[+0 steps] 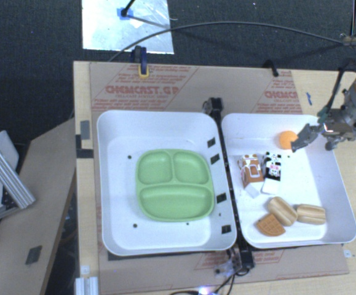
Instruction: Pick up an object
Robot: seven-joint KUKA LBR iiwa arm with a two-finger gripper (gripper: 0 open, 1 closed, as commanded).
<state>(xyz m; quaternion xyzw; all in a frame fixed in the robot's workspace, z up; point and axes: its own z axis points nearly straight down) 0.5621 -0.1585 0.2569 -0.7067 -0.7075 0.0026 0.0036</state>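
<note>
The right bin point(337, 183) holds several small objects. An orange ball point(286, 139) lies near its back. A brown and white toy point(250, 169) and a black and white block point(273, 166) sit in the middle. Two tan bread rolls point(282, 211) point(311, 214) and a round waffle piece point(270, 226) lie at the front. My gripper point(316, 140) hangs over the bin's back right part, just right of the orange ball. It is open, with nothing between its fingers. One dark finger point(302, 138) points down-left, its tip close beside the ball.
The left bin point(113, 165) holds a green divided plate point(175, 184). A black divider with clips point(222, 177) runs between the bins. A small white block point(268, 186) lies under the black and white block. Cables cross above the bench's back edge.
</note>
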